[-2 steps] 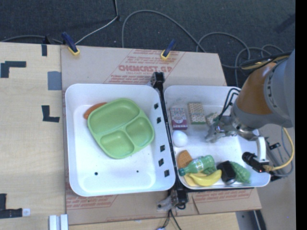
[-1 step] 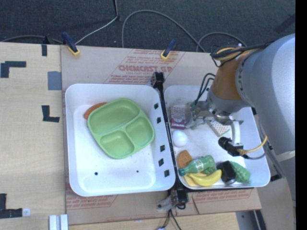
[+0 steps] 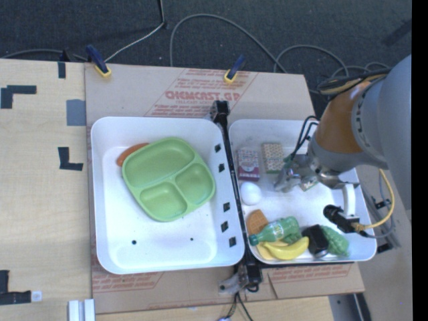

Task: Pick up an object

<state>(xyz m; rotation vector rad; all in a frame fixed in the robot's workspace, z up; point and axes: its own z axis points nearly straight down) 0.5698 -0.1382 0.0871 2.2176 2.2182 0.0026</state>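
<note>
Jaws are hanging low, state unreadable, as the gripper [image 3: 292,179] is hovering mid right bin [image 3: 364,253] beside the white egg [image 3: 251,193]. Descending squarely is advisable (clutter is crowding the bin's near edge).

Even, bright overhead light; soft shadows, mild glare on white bins [image 3: 100,199]; slightly blurry, low-res.

Bench [image 3: 40,179] — cardboard sheet [image 3: 194,92], apparently clamped, under two white bins [image 3: 107,199].
</note>
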